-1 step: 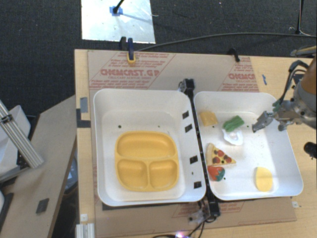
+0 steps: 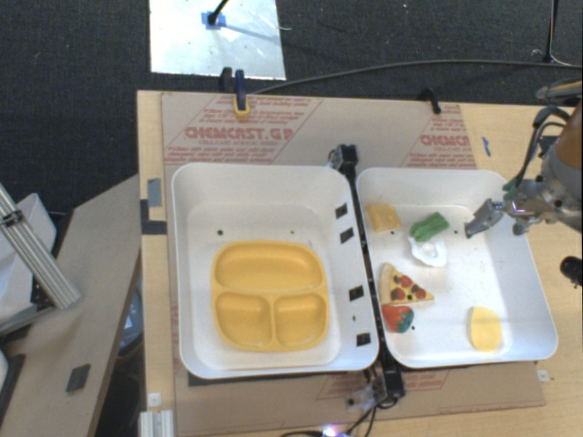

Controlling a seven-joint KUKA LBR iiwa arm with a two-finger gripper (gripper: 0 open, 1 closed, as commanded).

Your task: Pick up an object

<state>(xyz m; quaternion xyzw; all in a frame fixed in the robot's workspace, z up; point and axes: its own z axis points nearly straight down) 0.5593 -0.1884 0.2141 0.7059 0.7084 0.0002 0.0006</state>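
Claw: the grey two-finger claw [image 2: 481, 220] reaches in from three o'clock on the grey arm [image 2: 557, 185] and hangs over the right white shallow bin [image 2: 533, 285], toward its upper right part. Nothing sits between its fingers. How far apart they stand I cannot tell; the tip is small and seen at a slant.

Nearest thing: a green oblong toy piece [image 2: 428, 225], like a pickle or pepper, lies just at nine o'clock of the claw, partly on a small white rounded piece [image 2: 429, 251].

Other things in the right bin: a pale yellow cheese-like block [image 2: 383, 217] at ten o'clock of the bin; a toy pizza slice with red dots [image 2: 407, 287] near the bin's left wall; a red toy strawberry or tomato [image 2: 397, 317] touching the slice's lower edge; a yellow oval piece [image 2: 485, 328] at five o'clock, well apart from the rest.

Left bin: the left white shallow bin [image 2: 196, 244] holds a yellow plastic plate with three compartments [image 2: 270, 295].

Table: cardboard-covered table [image 2: 301, 126] under both bins.

Handling, as a judgement: these look like light, stiff plastic play food, smooth and likely to slip or skate on the bin floor if nudged. The green piece seems the handiest pick; closing across its narrow width, near its middle, should hold best. The flat pizza slice would be hard to get fingers under.

Risk: the white piece below may shift or come along.
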